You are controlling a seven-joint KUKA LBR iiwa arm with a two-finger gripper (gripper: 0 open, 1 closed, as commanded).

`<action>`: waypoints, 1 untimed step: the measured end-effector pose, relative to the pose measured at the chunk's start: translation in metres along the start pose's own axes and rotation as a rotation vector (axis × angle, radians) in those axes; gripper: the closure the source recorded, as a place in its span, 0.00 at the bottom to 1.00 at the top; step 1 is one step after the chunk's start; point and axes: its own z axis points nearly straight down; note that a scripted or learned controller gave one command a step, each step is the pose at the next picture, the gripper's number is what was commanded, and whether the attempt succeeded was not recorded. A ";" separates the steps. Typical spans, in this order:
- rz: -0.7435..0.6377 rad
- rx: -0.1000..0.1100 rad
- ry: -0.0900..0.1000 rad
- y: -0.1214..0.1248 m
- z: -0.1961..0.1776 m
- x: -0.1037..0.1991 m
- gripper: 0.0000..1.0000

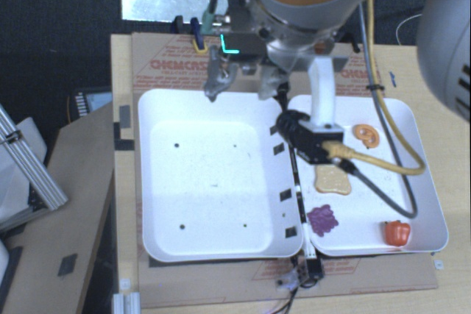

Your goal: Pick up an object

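Note:
My gripper (pixel 241 88) hangs over the far rim of the left bin (pixel 158 158), its two fingers (pixel 214 83) spread wide apart, open, with nothing between them. The right bin (pixel 423 180) holds an orange pretzel-shaped piece (pixel 366 134) at the back, a tan slice like toast (pixel 333 179) in the middle, a purple clump (pixel 321 219) near the front left, and a red-orange pepper (pixel 397 232) at the front right. All of these lie well to the right of and nearer than the gripper.
A yellow cable (pixel 383 162) and a dark one loop from the wrist across the right bin, over the tan slice. Both bins stand on cardboard (pixel 165 62). An aluminium rail (pixel 29 165) leans at the left.

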 end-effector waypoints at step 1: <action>-0.002 -0.002 0.002 0.000 -0.012 0.000 1.00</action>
